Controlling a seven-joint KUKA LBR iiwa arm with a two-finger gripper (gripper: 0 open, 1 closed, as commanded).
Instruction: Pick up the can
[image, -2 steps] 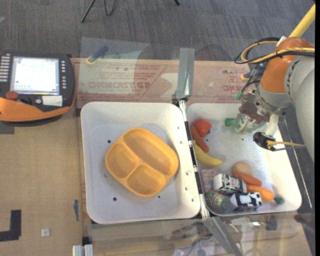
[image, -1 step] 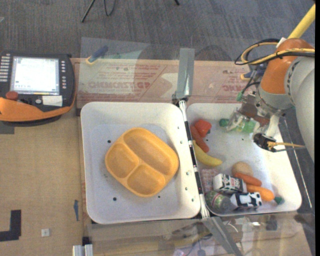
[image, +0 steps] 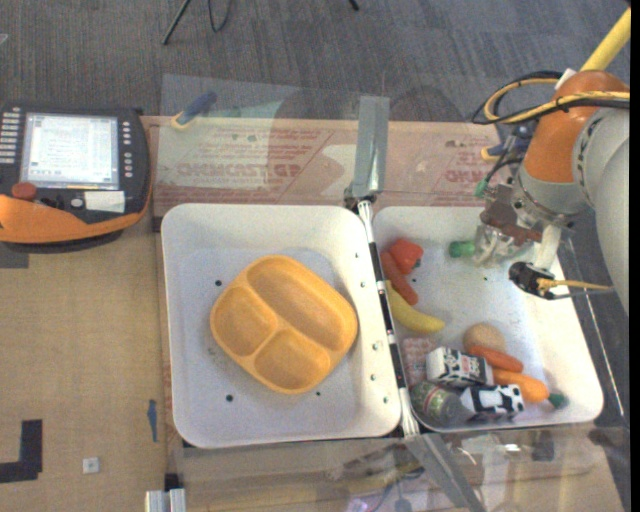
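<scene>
The can (image: 438, 401) lies on its side in the front left corner of the right bin (image: 575, 330). It is dark with a green label, and it rests against a cow-patterned carton (image: 496, 400). My gripper (image: 490, 247) hangs over the far end of the same bin, well away from the can. Just to the gripper's left lies a small green item (image: 462, 247). Nothing shows in the gripper's grasp.
The right bin also holds a red pepper (image: 402, 256), a banana (image: 415, 317), a potato (image: 484, 337), two carrots (image: 520, 383) and a second cow-patterned carton (image: 459, 365). In the left bin (image: 190, 300) sits an orange divided plate (image: 284, 322). A teach pendant (image: 70, 170) lies at the far left.
</scene>
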